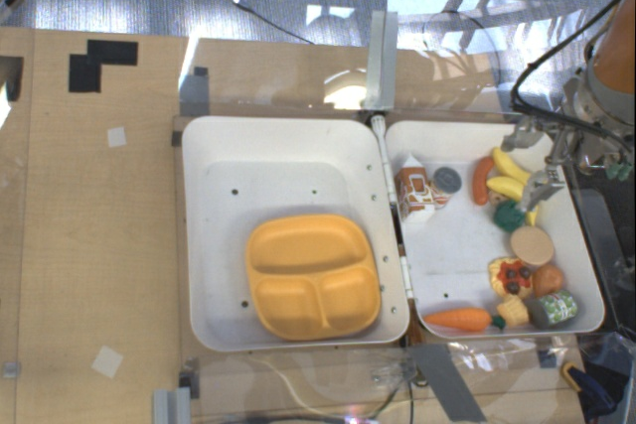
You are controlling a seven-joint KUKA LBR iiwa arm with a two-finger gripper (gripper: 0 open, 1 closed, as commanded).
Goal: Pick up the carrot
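The carrot [459,319], orange with a green stub, lies flat against the front wall of the right bin [447,253], near its front left corner. My gripper [535,162] hangs at that bin's far right, well behind the carrot and apart from it. Its two fingers stand spread and open over the yellow bananas [507,176], and nothing is gripped between them.
A yellow divided plate [313,273] lies in the left bin [219,213]. In the right bin sit a small carton [417,192], a grey disc [447,179], a red sausage [482,179], a tan round [532,245], a pizza slice [512,275] and a green can [556,308].
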